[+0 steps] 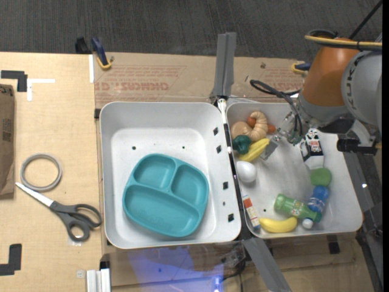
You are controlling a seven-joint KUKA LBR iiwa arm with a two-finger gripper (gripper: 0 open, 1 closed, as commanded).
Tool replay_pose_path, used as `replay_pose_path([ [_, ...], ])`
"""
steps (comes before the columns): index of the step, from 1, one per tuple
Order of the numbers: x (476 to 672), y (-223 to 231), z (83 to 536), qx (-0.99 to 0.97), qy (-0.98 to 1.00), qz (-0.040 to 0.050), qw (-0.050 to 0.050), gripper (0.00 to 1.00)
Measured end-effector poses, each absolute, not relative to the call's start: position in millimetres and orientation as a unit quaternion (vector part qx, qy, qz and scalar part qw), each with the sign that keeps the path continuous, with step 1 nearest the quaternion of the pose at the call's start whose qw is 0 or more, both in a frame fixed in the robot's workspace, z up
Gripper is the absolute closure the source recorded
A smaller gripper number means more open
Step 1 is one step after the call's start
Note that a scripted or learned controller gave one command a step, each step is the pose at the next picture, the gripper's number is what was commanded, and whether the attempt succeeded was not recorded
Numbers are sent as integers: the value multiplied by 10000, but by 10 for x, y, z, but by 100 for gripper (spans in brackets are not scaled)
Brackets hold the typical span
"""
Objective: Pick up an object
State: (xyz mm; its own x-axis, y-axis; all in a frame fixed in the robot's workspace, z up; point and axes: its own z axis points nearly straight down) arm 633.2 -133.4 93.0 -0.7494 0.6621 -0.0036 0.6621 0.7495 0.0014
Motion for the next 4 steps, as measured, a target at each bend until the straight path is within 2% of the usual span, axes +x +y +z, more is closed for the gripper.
replay_pose_path([
  [1,6302,-987,925,3155,9489,-6,9,0],
  [2,6308,-993,1024,3146,9492,-12,21,100],
  [3,6454,-229,2238,3213,9470,2,20,100],
  [4,5906,286,2537,3423,9396,2,3,100],
])
